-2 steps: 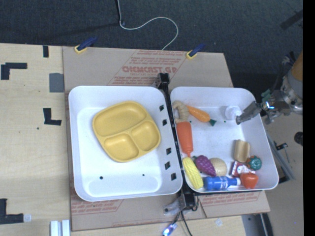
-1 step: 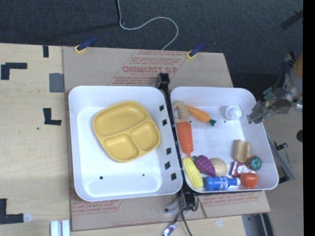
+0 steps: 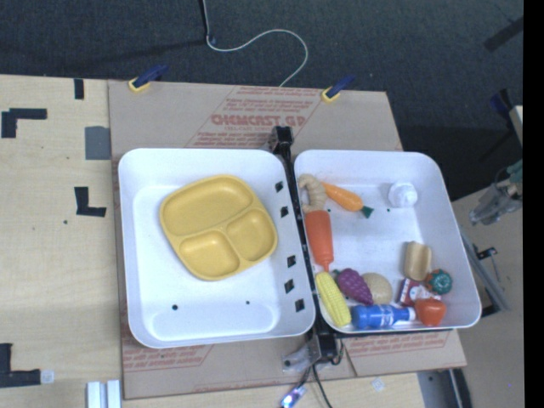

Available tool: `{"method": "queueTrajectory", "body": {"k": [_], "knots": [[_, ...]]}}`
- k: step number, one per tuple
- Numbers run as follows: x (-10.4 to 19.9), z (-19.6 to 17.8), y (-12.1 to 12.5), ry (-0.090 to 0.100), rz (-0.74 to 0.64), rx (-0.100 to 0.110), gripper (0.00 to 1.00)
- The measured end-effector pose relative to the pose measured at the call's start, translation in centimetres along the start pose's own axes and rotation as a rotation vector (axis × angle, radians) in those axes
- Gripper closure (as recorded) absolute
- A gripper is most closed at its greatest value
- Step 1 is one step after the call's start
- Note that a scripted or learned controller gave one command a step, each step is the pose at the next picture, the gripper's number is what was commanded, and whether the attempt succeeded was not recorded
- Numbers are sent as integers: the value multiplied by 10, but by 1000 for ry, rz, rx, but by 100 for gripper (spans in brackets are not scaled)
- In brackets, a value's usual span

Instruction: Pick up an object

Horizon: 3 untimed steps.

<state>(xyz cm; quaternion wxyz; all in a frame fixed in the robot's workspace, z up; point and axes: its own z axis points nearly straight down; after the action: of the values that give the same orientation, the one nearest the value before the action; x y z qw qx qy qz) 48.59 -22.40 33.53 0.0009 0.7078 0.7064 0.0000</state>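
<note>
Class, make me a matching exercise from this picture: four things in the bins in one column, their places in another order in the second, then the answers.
Things
1. yellow divided plate
2. toy carrot
3. toy corn cob
4. blue bottle

Places
A. right bin, near front edge, lying flat
B. left bin
C. right bin, front left corner
D. right bin, towards the back

Pairs: 1-B, 2-D, 3-C, 4-A

Two shallow white plastic bins sit side by side: the left bin [image 3: 136, 228] and the right bin [image 3: 442, 194]. One yellow three-compartment plastic plate [image 3: 219, 226] lies in the left. The right holds roughly a dozen small toy food pieces, among them one yellow corn cob [image 3: 332, 298] and two orange carrots [image 3: 343, 196] [image 3: 320, 236].
</note>
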Motion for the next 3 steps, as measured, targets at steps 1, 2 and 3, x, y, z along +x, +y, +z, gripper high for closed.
{"method": "queueTrajectory", "body": {"k": [1,2,3], "knots": [[0,-52,-2,-1,-3,-3,100],[64,-21,-2,3,-8,5,100],[168,-47,-2,3,-14,0,100]]}}
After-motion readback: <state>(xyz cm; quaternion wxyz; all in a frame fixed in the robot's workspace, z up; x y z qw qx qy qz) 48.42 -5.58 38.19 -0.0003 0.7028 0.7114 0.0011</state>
